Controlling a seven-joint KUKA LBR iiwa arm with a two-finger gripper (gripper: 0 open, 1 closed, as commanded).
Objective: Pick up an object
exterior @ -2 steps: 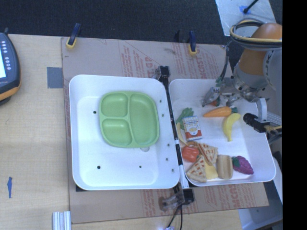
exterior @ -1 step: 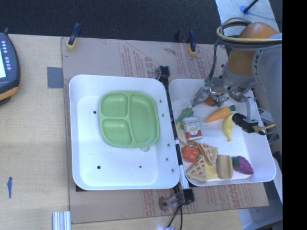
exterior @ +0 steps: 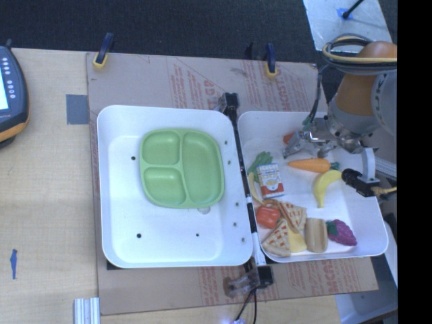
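Observation:
The right bin [exterior: 378, 245] holds toy food: an orange carrot [exterior: 309, 165], a yellow banana [exterior: 325, 185], a red and white carton [exterior: 270, 178], a green leafy piece [exterior: 260, 160], a tomato [exterior: 267, 216], sandwich wedges [exterior: 286, 229], a bread piece [exterior: 315, 235] and purple grapes [exterior: 342, 233]. My gripper [exterior: 308, 140] hangs over the far part of this bin, just above the carrot. A small red object [exterior: 290, 139] lies at its left side.
The left bin [exterior: 121, 248] carries a green divided plate [exterior: 182, 167]. A clamp [exterior: 230, 102] sits between the bins at the back. A handheld controller [exterior: 10, 93] lies at the far left of the bench. Blue and yellow clips [exterior: 270, 58] hold the cardboard edge.

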